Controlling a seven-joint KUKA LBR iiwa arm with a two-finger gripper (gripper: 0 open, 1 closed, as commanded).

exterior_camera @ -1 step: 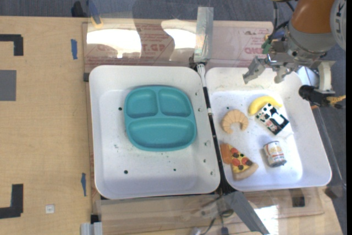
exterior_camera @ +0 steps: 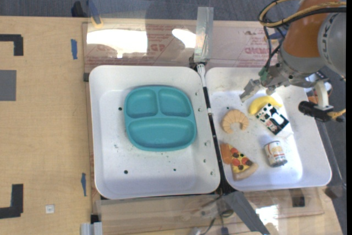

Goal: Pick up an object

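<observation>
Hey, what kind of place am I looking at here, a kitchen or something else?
Probably a robotics lab test bench, not a kitchen: a robot arm reaches over two white bins on a wooden bench, and the food looks like toys, such as a pizza slice and croissant.

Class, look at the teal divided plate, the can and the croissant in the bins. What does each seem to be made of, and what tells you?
Teal divided plate: probably moulded plastic, smooth and matte, one even colour with soft rounded ridges.
Can: likely metal under a printed label; its top rim looks pale and shiny.
Croissant: apparently a plastic or rubber toy; uniform tan, smooth ridged surface, no crumbs.
</observation>
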